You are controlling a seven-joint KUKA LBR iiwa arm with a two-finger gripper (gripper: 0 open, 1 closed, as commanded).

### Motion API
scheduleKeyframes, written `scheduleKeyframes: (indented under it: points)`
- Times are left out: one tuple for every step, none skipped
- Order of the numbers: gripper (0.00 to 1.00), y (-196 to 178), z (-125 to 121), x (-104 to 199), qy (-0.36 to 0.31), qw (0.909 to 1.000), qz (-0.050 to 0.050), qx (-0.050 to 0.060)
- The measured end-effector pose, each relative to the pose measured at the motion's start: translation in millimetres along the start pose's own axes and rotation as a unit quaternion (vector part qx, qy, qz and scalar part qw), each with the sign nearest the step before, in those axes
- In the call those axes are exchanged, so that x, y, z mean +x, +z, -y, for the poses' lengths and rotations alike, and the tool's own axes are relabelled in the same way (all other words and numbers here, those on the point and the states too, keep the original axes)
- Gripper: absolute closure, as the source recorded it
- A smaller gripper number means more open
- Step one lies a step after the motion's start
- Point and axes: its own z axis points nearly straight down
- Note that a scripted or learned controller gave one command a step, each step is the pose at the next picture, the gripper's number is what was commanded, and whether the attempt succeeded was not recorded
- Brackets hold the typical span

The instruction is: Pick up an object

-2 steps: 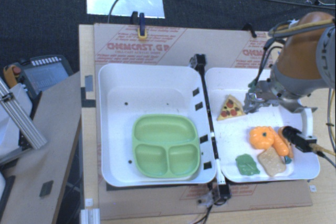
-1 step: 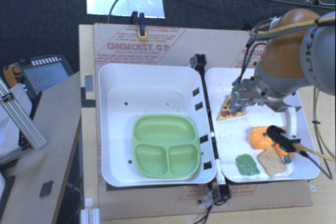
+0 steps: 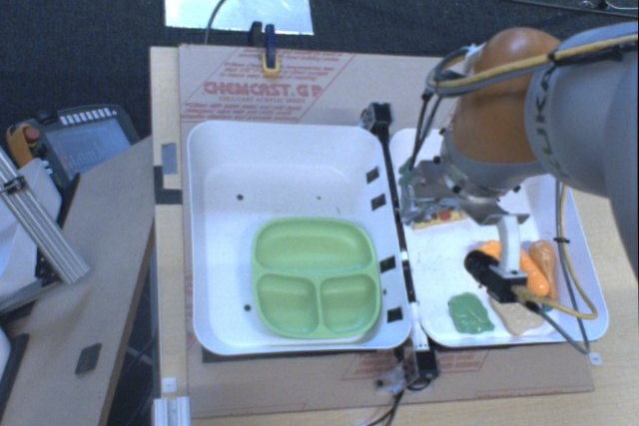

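**Camera view.** My hand (image 3: 431,200) is over the far left part of the right bin (image 3: 444,269), close to the wall it shares with the left bin (image 3: 230,214). I cannot tell whether the hand is released or clenched, because the wrist housing covers it from this angle. No object is visible in its grasp.

Candidate objects are grouped in the near right part of the right bin, nearer the camera than my hand and further right:

- Green piece (image 3: 469,314): flat, matte and roughly rectangular. It lies on the bin floor and is the closest to my hand.
- Tan piece (image 3: 521,319): flat and pale, just beside the green piece on its right.
- Orange piece (image 3: 540,266): rounded, smooth and elongated. Its long axis appears to run from the far side to the near side. It is partly hidden by my own hardware.

The left bin holds a green plate (image 3: 318,276) with three compartments. It is glossy plastic, wide and shallow.

In my judgement the next move is a short travel toward the near right corner. The flat pieces offer little edge to grip, so the orange piece is probably the easier one to pick up.
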Motion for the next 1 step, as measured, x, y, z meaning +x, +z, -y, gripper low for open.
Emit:
scheduleKeyframes:
  points:
    - [1.0,5.2,9.2,55.1,0.0,1.0,0.0,0.0]
